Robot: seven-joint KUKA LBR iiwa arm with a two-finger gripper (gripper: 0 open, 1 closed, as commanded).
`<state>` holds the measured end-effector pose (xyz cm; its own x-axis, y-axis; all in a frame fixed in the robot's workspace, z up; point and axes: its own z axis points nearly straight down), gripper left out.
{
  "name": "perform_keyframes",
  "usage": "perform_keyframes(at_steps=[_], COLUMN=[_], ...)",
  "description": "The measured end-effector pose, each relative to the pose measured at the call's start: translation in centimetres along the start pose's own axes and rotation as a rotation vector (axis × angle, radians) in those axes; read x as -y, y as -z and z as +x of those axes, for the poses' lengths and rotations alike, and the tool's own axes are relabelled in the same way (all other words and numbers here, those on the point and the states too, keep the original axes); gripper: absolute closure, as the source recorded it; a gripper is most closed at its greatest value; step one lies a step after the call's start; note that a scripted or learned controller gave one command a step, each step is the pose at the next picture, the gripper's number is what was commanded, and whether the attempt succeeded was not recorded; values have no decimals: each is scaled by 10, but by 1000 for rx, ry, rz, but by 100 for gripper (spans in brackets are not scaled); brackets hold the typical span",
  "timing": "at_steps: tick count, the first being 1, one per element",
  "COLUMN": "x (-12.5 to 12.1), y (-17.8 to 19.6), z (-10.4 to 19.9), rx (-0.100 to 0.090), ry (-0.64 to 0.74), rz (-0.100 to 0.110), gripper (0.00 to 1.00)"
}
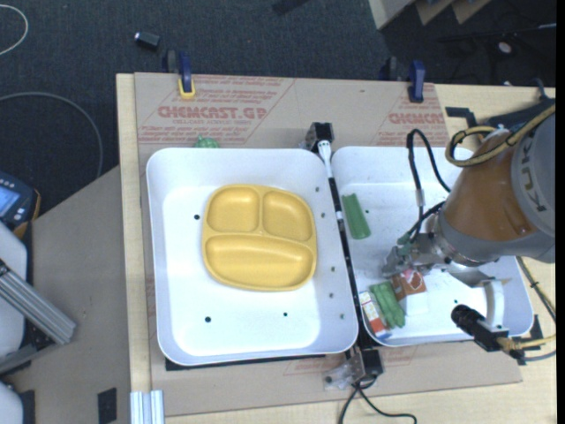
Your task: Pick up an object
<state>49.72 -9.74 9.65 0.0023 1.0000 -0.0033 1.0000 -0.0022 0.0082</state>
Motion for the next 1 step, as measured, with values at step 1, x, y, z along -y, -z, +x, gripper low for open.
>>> perform_keyframes(at_steps=[1], x=[-19], y=[112], z=[76], rx=[-6], ry=[12], rz=[-4], gripper=[100])
